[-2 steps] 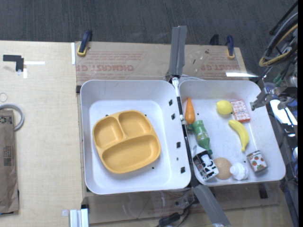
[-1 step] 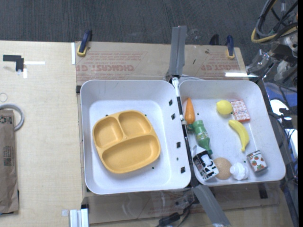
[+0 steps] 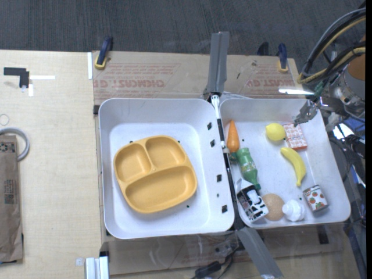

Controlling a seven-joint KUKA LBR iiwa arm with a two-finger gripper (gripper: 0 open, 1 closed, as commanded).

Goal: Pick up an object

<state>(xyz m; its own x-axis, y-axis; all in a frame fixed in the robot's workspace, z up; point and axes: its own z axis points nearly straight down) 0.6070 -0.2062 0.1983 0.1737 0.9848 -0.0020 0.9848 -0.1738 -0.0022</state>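
Observation:
My gripper (image 3: 303,117) hangs over the back right corner of the right bin (image 3: 331,156), just above and right of a small red and white box (image 3: 295,136). A lemon (image 3: 275,132) lies left of that box, and a banana (image 3: 295,165) in front of it. An orange carrot (image 3: 232,136) and a green bottle (image 3: 247,165) lie along the bin's left wall. At the bin's front are a black and white carton (image 3: 250,203), a brown round object (image 3: 272,206), a white object (image 3: 294,210) and a small can (image 3: 315,198). Nothing is seen held.
The left bin (image 3: 110,156) holds a yellow divided plate (image 3: 154,174). A grey divider post (image 3: 218,63) rises between the bins at the back. Cables and arm parts (image 3: 340,51) crowd the right edge. A brown paper bag (image 3: 10,196) lies far left on the bench.

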